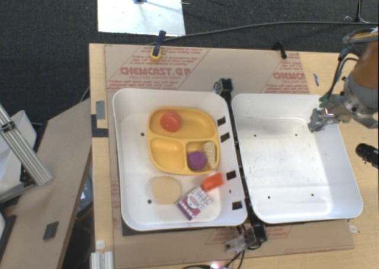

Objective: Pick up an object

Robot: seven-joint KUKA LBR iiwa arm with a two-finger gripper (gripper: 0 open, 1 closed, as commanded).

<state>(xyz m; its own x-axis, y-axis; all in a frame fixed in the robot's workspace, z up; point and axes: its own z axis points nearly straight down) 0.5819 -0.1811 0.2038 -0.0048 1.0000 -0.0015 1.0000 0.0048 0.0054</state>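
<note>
1. Nearest, in the left bin (127, 161), a soft purple packet (194, 202) lies flat; I judge it light, pinchable across its width
2. My gripper (317, 121) hangs over the right bin (331, 202), well apart, carrying nothing

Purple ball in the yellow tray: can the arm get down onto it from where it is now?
Probably yes. The purple ball lies uncovered in the yellow tray, open from above. The end effector hangs over the right bin, so it must first cross the divider.

Bench (100, 161) bearing two white bins (133, 202)
</note>
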